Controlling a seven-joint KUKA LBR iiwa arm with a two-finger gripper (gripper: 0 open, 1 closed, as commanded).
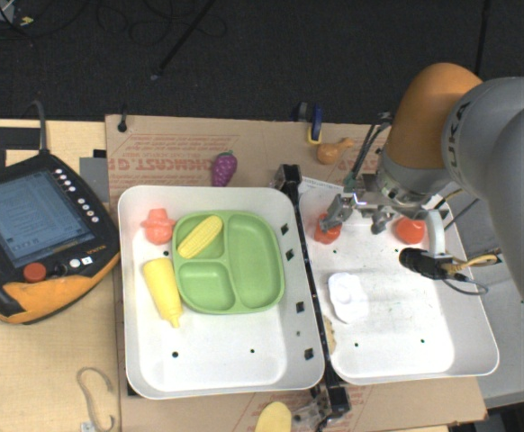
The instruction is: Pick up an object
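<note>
My gripper (356,217) hangs over the far left part of the right bin (424,349), fingers apart and nothing between them. A small red-orange object (326,231) lies just left of and below the left finger (336,212), touching it or very close. A second red-orange object (411,230) sits to the right of the gripper. A white lumpy object (347,297) lies nearer the front of this bin.
The left bin (208,358) holds a green divided plate (230,264) with a corn cob (199,235), a yellow bottle (163,288) and a pink-red item (157,226). On the cardboard behind lie a purple grape bunch (224,167) and a tan toy (334,149). A teach pendant (32,232) lies far left.
</note>
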